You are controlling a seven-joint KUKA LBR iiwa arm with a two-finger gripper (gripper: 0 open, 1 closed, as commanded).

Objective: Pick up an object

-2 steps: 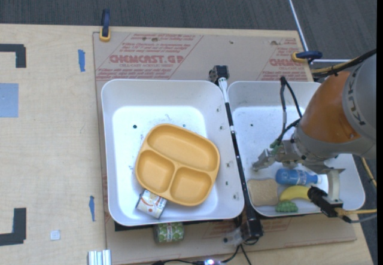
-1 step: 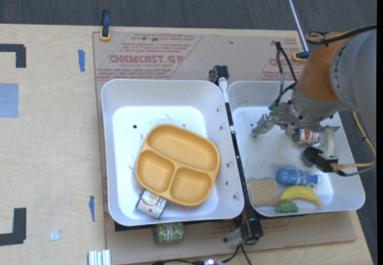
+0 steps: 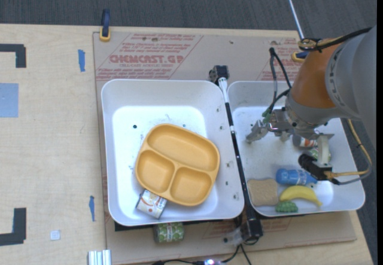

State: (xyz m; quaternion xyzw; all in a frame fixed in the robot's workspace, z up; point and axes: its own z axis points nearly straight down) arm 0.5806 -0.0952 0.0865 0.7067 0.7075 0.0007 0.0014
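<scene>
My gripper (image 3: 267,128) hangs over the upper left part of the right bin (image 3: 353,201), under the grey wrist with its orange band. Nothing shows in its grasp. Below it, near the bin's front, lie a blue bottle-like object (image 3: 291,176), a yellow banana (image 3: 301,194), a tan flat piece (image 3: 262,191) and a small green item (image 3: 286,207). The gripper stands well above and left of these, apart from all of them.
The left bin (image 3: 114,138) holds an orange three-section plate (image 3: 178,164) and a small can (image 3: 150,203) tucked under the plate's front left edge. Another can (image 3: 170,232) lies outside, in front of the left bin. Cables trail around the wrist.
</scene>
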